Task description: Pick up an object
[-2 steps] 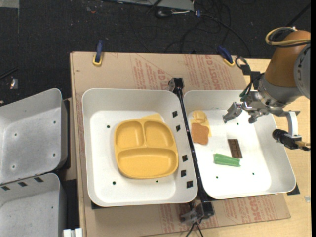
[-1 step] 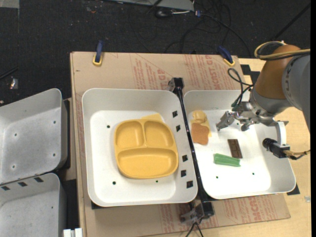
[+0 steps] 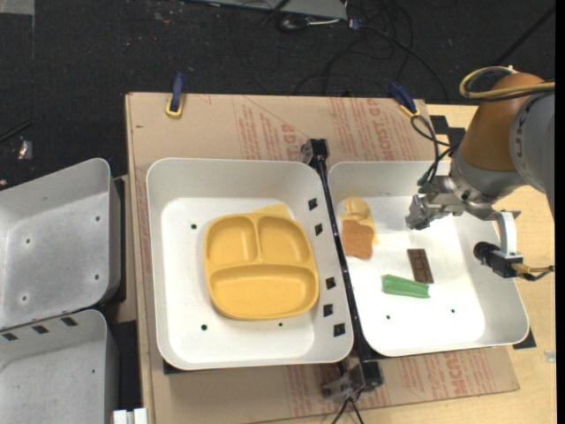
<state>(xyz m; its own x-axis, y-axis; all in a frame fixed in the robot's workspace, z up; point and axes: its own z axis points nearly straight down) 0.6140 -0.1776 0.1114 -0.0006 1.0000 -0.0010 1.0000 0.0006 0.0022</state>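
The gripper (image 3: 425, 212) hangs over the right white bin (image 3: 494, 321); whether it grips anything cannot be told. Below it lie a dark brown bar (image 3: 420, 266), a green strip (image 3: 405, 286) and a tan bread-like piece (image 3: 357, 238). A yellow divided tray (image 3: 262, 266) fills the left white bin (image 3: 168, 263).

1. pale bread roll (image 3: 356, 208), near the right bin's left wall, touching the toast slice.
2. brown toast slice (image 3: 357, 238), lying flat just below the roll.
3. dark brown bar (image 3: 419, 265), flat, mid-bin.
4. green bean pod (image 3: 405, 286), flat, just beside the bar's lower end.
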